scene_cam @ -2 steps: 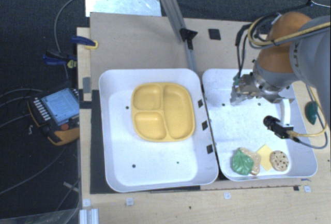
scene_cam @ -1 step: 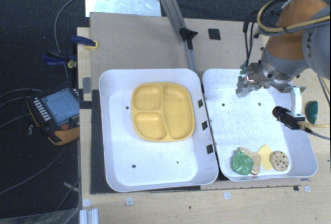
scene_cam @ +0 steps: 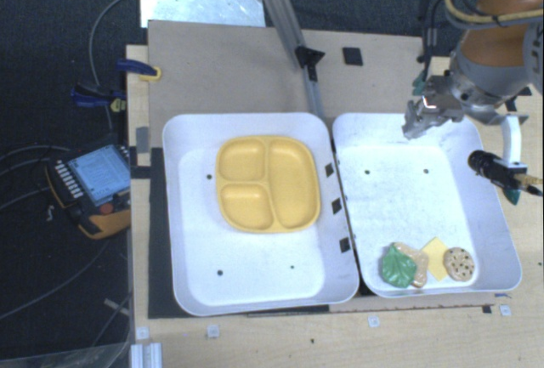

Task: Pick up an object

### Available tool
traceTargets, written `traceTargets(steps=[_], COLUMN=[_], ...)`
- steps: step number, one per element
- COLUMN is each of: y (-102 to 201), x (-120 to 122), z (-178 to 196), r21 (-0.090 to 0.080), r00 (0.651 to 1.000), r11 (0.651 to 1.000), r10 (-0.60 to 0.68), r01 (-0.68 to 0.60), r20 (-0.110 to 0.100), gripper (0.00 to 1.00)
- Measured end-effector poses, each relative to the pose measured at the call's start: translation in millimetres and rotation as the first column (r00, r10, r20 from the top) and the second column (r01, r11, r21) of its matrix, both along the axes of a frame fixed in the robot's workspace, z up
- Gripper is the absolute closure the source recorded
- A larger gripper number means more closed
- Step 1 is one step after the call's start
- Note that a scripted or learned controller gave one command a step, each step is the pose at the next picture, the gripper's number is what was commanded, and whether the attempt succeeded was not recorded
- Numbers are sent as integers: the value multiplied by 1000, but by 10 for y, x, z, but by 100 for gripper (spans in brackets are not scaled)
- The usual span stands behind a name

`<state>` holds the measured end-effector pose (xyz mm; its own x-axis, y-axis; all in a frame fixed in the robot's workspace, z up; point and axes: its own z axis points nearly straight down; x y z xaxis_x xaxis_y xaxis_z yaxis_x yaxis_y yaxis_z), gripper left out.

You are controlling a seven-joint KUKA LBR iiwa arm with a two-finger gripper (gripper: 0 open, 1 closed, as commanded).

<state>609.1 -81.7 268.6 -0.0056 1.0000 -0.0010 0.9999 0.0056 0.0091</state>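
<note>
From my seat the arm (scene_cam: 497, 18) comes in at about two o'clock of the picture, its orange band high above the right bin (scene_cam: 425, 196). The gripper (scene_cam: 416, 121) hangs over that bin's far rim, near its twelve o'clock edge. Whether it is spread or pressed together I cannot tell; it is too small and blurred at the tip.

The things I could pick sit together at the right bin's five o'clock corner: a green leaf-shaped piece (scene_cam: 394, 266), a tan piece (scene_cam: 416, 264) touching it at its three o'clock side, a yellow cheese-like slice (scene_cam: 436, 256) just beyond, and a round speckled cookie (scene_cam: 459, 263) at the three o'clock end of the row. They lie well apart from the gripper.

In the left bin (scene_cam: 255, 273) a yellow divided plate (scene_cam: 269, 184) with three compartments rests flat, toward that bin's twelve o'clock half.
</note>
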Motion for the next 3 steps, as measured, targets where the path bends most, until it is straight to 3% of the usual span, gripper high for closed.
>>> traceTargets(steps=[3], y=[1490], x=[-709], z=[-234], r21=[3], r00=[1000], r11=[1000], r10=[5], r01=[-5], r20=[-10], gripper=[100])
